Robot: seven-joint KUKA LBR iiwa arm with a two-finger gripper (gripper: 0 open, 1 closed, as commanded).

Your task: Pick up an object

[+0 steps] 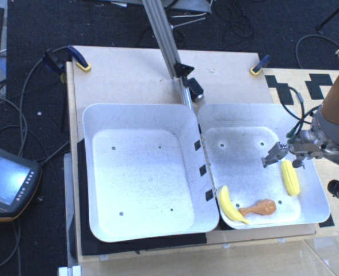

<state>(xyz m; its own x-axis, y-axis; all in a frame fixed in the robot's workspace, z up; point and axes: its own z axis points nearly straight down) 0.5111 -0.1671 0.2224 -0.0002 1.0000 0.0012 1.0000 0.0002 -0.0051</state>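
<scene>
A robotics lab: teach pendant, floor cables, clamped bench.

Grey arm with an orange band above the wrist, black cable, dark metal jaws.

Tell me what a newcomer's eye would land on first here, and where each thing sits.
The bright yellow things in the right bin catch the eye first: a banana by its left wall near the front, and a corn cob toward its right side. Between them, at the front, lies a tan drumstick. The claw hangs over the right bin just left of the corn cob, reaching in from the right.
</scene>
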